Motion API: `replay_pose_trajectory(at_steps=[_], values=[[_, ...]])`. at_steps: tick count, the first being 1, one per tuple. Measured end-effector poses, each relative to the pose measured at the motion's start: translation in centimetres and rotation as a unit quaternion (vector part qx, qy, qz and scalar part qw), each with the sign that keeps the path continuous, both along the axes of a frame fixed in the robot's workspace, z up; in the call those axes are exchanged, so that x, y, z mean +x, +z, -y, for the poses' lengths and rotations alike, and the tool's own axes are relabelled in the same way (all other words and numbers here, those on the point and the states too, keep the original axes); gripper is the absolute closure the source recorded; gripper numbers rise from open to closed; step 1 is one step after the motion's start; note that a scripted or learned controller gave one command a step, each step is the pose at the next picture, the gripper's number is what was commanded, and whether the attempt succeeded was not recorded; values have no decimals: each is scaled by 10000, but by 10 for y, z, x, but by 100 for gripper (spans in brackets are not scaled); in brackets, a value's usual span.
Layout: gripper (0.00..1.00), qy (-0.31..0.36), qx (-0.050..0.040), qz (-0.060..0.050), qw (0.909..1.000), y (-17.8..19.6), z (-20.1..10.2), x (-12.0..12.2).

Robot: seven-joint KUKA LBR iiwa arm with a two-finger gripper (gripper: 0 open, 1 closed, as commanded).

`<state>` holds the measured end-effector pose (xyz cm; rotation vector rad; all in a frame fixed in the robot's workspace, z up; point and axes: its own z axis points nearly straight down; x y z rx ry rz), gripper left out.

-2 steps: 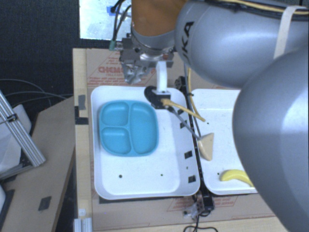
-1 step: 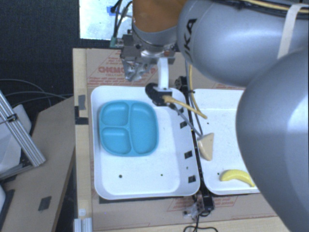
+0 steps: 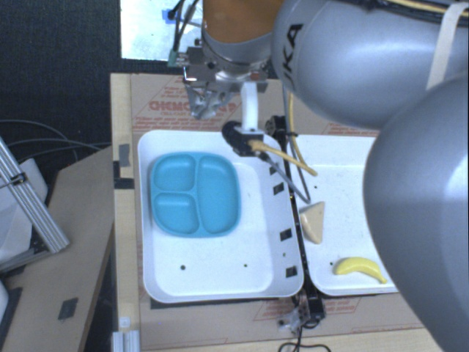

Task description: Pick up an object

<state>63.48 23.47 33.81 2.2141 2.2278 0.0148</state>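
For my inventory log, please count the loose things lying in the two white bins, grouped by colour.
Blue: 1, the divided plate
Yellow: 1, the banana
Pale beige: 1, the wedge
Total: 3

One plate (image 3: 196,195), one banana (image 3: 359,268), one wedge (image 3: 313,222)

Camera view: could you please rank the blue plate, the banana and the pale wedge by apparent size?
1. The blue plate, clearly largest.
2. The banana and the pale wedge: they look about alike, so I leave them unranked.
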Motion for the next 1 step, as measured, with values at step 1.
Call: replay_pose_trajectory(at_steps=[1], values=[[100, -5, -4, 48, 10000, 130, 0, 33]])
